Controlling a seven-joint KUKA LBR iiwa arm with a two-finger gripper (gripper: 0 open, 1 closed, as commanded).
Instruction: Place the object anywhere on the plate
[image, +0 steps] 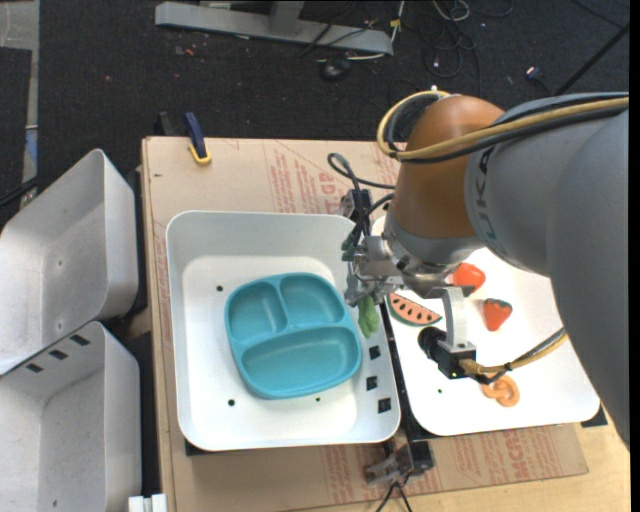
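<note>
One green, pod-shaped toy (369, 318) sits pinched in my claw (366, 300), at the right rim of the left white bin (200, 330), beside the blue sectioned plate (292, 335). Released here, I judge it misses.

I can only make out faint red print on the cardboard sheet (290, 175) under the bins, mirrored/upside down and too blurred to read.
</note>
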